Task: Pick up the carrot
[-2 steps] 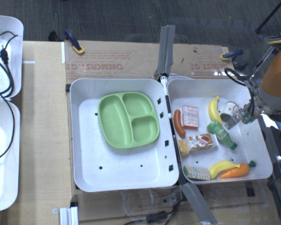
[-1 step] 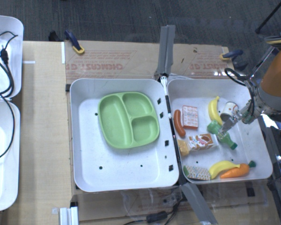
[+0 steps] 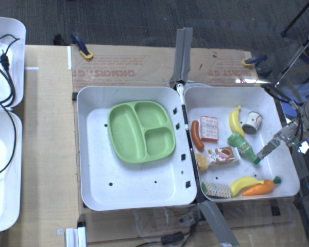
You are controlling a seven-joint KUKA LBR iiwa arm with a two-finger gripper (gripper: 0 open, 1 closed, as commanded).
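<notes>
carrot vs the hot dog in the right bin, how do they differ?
Colour: the carrot is orange with a green tip; the hot dog is reddish-brown all over.
Pose: the carrot lies nearly sideways across the view; the hot dog runs lengthwise, near the divider.
Place: the carrot sits at the bin's near edge against a banana; the hot dog lies beside a red-and-white card.
Both are long, slim and lie flat.

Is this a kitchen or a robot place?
Probably a robot lab: a robot hand reaches over white bins holding toy food, like a carrot, on a bench with clamps.
</notes>
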